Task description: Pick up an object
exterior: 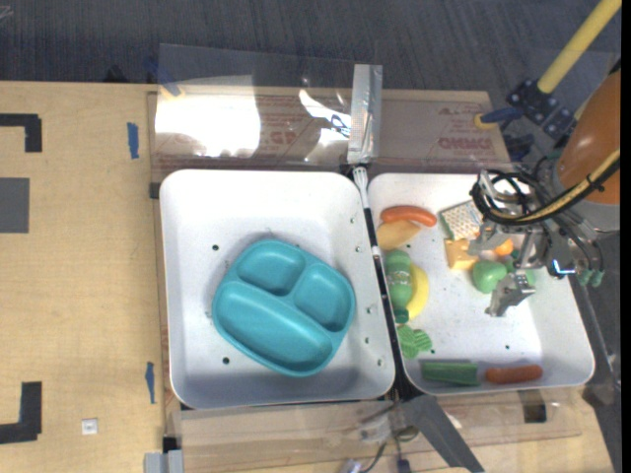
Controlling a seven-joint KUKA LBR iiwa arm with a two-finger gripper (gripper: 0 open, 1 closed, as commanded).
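My gripper hangs low over the right bin, near its right side. A small round green toy lies just left of it, touching or nearly touching it; I cannot tell whether the toy is held. Around that toy are an orange wedge and a tan waffle-like piece. Further left lie a red-orange hot dog, a yellow piece and a yellow-and-green toy.
The left bin holds a teal divided plate. Along the right bin's front lie a leafy green piece, a dark green bar and a red sausage. Cables loop above the gripper.
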